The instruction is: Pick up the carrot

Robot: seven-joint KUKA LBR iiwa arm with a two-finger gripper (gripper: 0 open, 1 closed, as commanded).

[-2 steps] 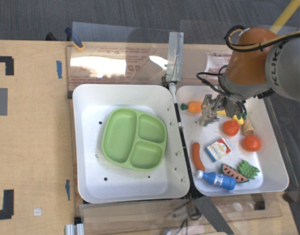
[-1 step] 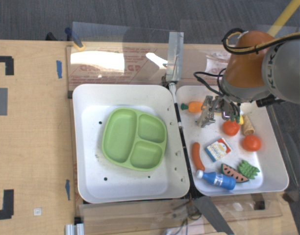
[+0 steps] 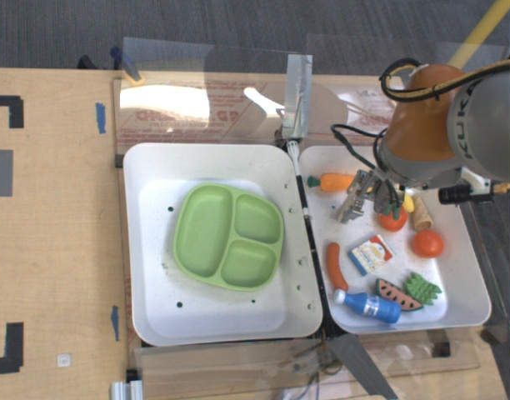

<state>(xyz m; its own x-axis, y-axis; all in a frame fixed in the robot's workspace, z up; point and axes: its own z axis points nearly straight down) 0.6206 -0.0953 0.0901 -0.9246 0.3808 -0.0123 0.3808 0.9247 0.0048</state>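
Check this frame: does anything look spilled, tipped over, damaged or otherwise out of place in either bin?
Nothing stands out. The green plate lies flat in the left bin. The carrot and other toys lie loose inside the right bin, none over its rim. The gripper hangs beside the carrot.

L bin (image 3: 147,223) is occupied by a green 3-compartment plate (image 3: 228,236), set near centre. R bin (image 3: 476,294) is scattered w/ small items: a red sausage (image 3: 333,265) by the L wall, a blue bottle (image 3: 372,307) w/ white cap lying below it, a small white/orange box (image 3: 371,254) mid-bin, a watermelon slice (image 3: 397,295) touching the bottle, a green leafy piece (image 3: 422,288) just beside the slice, a red tomato (image 3: 427,243) towards the R wall, a cork (image 3: 420,216) above it. Clear plastic sheeting (image 3: 205,107) is seen behind the bins.
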